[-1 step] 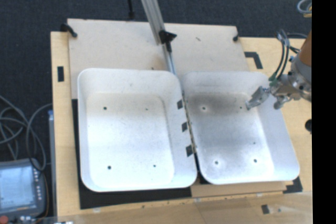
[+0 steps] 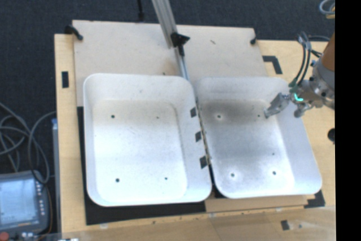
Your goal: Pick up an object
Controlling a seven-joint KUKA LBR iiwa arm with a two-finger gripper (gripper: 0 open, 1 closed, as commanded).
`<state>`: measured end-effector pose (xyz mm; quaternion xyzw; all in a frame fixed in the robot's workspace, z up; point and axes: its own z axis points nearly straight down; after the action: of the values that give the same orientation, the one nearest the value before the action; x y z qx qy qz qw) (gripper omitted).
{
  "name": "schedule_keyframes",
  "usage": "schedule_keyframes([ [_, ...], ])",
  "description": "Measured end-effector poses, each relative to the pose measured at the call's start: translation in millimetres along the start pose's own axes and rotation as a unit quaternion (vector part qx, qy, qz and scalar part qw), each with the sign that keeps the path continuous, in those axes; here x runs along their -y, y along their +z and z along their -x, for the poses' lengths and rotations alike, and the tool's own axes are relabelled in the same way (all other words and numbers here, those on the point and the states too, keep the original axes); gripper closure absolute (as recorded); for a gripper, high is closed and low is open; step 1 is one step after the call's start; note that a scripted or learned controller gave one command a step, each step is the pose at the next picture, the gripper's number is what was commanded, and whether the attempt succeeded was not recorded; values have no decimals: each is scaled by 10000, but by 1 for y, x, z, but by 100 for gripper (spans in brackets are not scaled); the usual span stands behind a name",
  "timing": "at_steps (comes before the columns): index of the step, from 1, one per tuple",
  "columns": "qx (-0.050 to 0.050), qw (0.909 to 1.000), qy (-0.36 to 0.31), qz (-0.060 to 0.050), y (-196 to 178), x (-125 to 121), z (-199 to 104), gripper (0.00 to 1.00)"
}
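Note:
My gripper (image 2: 286, 107) hangs over the far right part of the right bin (image 2: 248, 178), near its right wall. Its two fingers are spread apart and open, one grey finger (image 2: 274, 105) pointing left over the bin floor. Nothing shows between them. The arm's wrist (image 2: 321, 87) reaches in from the right edge of the view.
The left bin (image 2: 141, 189) lies beside the right one, with small clips (image 2: 199, 135) along their shared edge. A slanted metal pole (image 2: 161, 3) rises from behind the bins. Both bin floors look grey and scuffed. A monitor (image 2: 20, 203) sits off the bench at the lower left.

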<state>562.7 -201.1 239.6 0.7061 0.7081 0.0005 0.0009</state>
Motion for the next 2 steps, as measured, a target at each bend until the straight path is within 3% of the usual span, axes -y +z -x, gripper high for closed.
schedule_keyframes([
  [2, -1, 10000, 17, -34, 126, 0, 1, 0],
])
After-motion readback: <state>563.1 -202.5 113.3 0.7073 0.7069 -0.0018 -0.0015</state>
